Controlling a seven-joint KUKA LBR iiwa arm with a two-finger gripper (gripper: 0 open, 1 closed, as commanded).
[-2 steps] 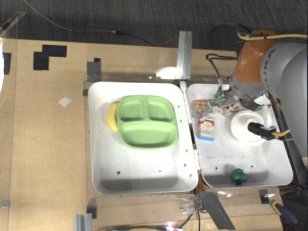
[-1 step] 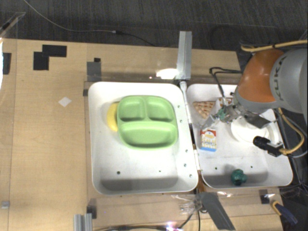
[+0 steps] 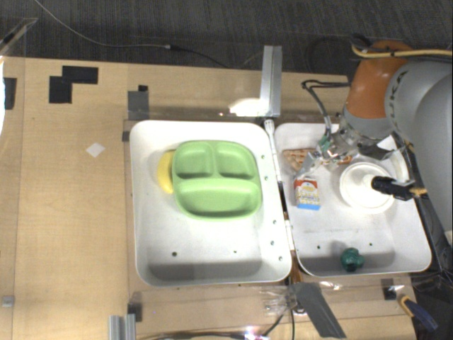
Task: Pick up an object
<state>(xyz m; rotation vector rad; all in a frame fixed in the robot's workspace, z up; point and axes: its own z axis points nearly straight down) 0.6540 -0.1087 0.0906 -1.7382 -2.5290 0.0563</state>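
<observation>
In the right bin (image 3: 403,253) (jaws' state unclear) lie a carton (image 3: 307,193) and a green ball (image 3: 352,259).

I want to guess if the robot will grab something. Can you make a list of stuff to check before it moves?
1. Things to pick in the right bin: ok. A small carton, a dark green toy, a white round dish and a snack packet lie there.
2. Gripper over the right bin: ok, near its back edge, close to the snack packet.
3. Gripper holding something: cannot tell, too cluttered there.
4. Dark green toy apart from other things: ok, alone near the front wall.
5. Left bin items: not ok for an easy grab. The green divided plate covers most of a yellow thing.
</observation>
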